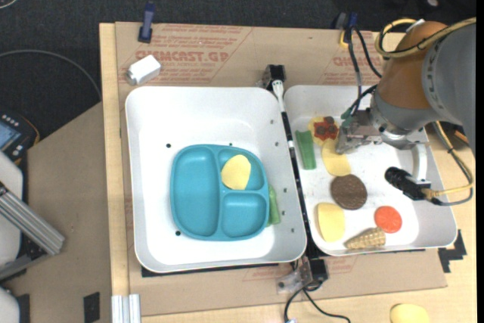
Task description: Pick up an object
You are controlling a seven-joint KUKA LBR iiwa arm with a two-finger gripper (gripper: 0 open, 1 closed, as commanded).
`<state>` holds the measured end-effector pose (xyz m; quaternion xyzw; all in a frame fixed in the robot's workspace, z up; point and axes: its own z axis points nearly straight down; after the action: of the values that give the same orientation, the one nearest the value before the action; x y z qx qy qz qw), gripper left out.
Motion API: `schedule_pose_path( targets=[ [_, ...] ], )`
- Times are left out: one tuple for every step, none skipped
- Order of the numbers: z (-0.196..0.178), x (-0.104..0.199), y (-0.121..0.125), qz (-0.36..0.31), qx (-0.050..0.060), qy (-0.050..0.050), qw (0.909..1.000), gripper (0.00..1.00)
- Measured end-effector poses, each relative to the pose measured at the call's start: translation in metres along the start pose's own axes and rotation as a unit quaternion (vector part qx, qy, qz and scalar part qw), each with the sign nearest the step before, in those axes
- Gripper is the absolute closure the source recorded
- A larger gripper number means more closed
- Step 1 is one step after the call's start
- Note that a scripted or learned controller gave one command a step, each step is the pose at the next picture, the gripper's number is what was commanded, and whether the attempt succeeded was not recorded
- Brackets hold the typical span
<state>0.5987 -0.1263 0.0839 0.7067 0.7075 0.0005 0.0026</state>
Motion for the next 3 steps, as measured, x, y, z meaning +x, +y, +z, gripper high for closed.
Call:
schedule_pose_path(
  targets=[
    [-0.108, 0.095, 0.001, -0.004, -0.004, 0.003, 1.0000, 1.00],
    [-0.238, 0.153, -0.016, -0.004, -0.006, 0.003, 1.0000, 1.00],
    [-0.420, 0.210, -0.023, -0.003, -0.009, 0.004, 1.0000, 1.00]
  ],
)
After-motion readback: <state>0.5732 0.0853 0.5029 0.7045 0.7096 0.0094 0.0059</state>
